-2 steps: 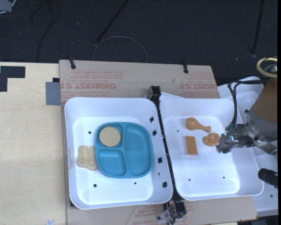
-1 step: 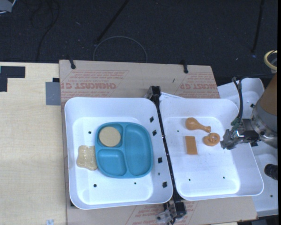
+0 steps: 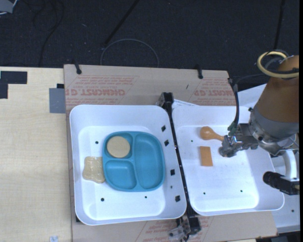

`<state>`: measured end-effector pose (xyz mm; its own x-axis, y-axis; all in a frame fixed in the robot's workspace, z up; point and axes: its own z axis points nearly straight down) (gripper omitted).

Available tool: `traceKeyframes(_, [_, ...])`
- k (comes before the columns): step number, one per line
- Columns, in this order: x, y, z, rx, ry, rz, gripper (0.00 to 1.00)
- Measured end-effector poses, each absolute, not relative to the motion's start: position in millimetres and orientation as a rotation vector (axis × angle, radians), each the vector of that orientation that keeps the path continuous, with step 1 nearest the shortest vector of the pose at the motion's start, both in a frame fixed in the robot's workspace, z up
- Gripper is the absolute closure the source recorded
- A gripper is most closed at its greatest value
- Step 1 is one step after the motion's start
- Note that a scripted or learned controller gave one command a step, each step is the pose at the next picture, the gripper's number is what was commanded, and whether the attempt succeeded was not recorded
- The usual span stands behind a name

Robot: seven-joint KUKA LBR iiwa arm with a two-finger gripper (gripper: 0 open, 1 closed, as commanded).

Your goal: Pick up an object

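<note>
Red lettering on the cardboard sheet (image 3: pixel 141 87) under the bins appeared reversed and could not be read. The left bin (image 3: pixel 86 130) held a blue divided plate (image 3: pixel 136 163) with a tan round cookie (image 3: pixel 118 146) in one compartment, a pale sponge-like piece (image 3: pixel 93 169) touching its left edge. In the right bin (image 3: pixel 242 195) lay a wooden spoon (image 3: pixel 210 133) and an orange block (image 3: pixel 206 156). The gripper (image 3: pixel 228 149) hovered just right of the block, holding nothing.

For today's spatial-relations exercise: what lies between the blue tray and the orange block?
In the camera view, the black divider where the two bins meet lies between the blue tray and the orange block.
</note>
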<state>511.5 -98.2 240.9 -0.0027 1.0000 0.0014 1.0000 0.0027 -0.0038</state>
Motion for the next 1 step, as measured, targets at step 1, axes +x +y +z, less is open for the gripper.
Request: traceKeyframes(1, [539.1, -48.2, 240.9, -2.214, -2.225, 0.000, 1.00])
